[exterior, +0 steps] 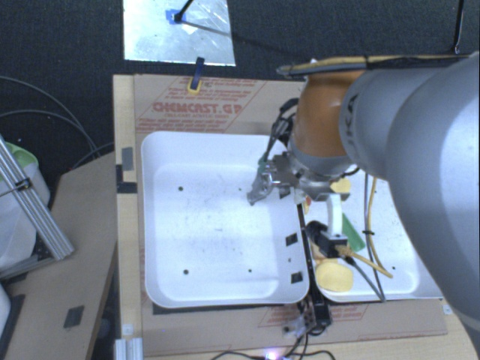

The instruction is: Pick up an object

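The left white bin point(202, 223) lies bare. Over its right rim hangs the gripper point(259, 192); I cannot tell its opening or any hold. Right of that bin lie a green object point(352, 238) and yellow object point(334, 277).

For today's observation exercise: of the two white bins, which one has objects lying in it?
The right bin, under the arm, holds a yellow object and a green one; the left bin shows bare floor.

Left bin point(187, 223): we see it beside the right bin point(401, 280).
Pincer point(259, 193): over the left bin's right side.
Round thing point(335, 277): in the right bin, near us.
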Controlling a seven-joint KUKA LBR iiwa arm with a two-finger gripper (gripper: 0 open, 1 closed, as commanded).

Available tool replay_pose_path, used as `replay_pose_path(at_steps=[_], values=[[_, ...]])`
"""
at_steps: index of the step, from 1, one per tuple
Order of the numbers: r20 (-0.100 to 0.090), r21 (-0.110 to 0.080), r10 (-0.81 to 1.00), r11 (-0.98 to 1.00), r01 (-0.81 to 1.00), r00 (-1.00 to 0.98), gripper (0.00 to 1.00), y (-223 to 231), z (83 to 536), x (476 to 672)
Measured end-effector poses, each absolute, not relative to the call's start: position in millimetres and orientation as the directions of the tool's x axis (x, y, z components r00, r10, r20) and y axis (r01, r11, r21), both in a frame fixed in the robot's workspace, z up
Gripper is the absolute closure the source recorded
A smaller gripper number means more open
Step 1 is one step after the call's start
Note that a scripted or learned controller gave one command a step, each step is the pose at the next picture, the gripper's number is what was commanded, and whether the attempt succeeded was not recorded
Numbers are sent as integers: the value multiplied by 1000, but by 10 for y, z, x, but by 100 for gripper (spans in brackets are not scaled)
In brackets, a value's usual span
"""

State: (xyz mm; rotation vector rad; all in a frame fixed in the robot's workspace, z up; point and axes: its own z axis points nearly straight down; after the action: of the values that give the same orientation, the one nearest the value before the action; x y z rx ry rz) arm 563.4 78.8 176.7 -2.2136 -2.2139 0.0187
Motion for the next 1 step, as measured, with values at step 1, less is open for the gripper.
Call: replay_pose_path(at_steps=[1], values=[[2,6,1000,8,1000,-8,0,1249,1288,6467]])
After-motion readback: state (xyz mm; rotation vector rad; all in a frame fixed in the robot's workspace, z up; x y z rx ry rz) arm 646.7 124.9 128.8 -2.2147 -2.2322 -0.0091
